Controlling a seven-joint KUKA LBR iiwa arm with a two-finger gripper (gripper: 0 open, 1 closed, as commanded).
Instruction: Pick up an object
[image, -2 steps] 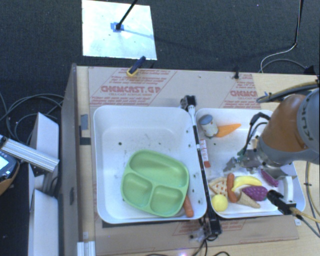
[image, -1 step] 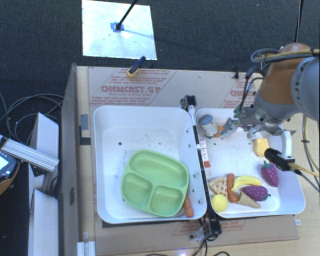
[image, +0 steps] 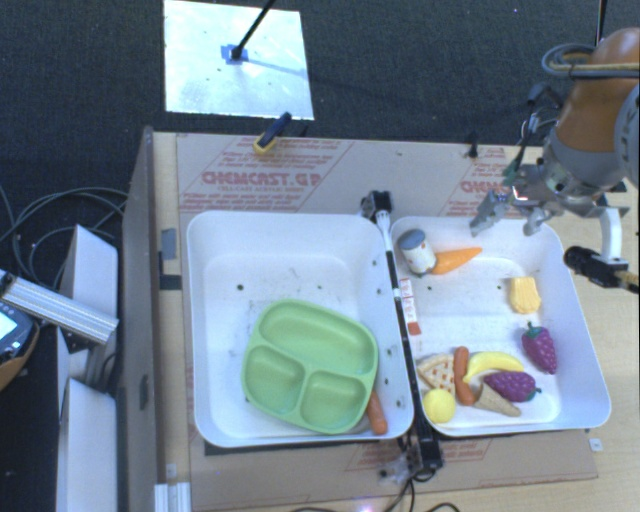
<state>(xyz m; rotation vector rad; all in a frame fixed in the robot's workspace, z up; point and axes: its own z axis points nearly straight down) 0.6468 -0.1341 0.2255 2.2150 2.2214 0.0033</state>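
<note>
My gripper (image: 511, 219) hangs over the far rim of the right bin (image: 583, 330), its fingers (image: 488, 214) spread open with nothing between them. Just below and left of it lies an orange carrot (image: 456, 260), touching a small white jar (image: 416, 251) with a blue top. Further down the bin sit a yellow block (image: 524, 295), a purple berry (image: 540, 347), a banana (image: 493, 364), a bunch of purple grapes (image: 510, 384), a sausage (image: 461, 373), a pizza slice (image: 436, 371), a lemon (image: 439, 404) and a cone (image: 494, 400).
The left bin (image: 215, 300) holds a green divided plate (image: 310, 366) with an orange sausage (image: 376, 413) at its near right corner. A black divider rail (image: 397, 300) runs between the bins. Cables and grey boxes (image: 60, 310) lie off the bench's left.
</note>
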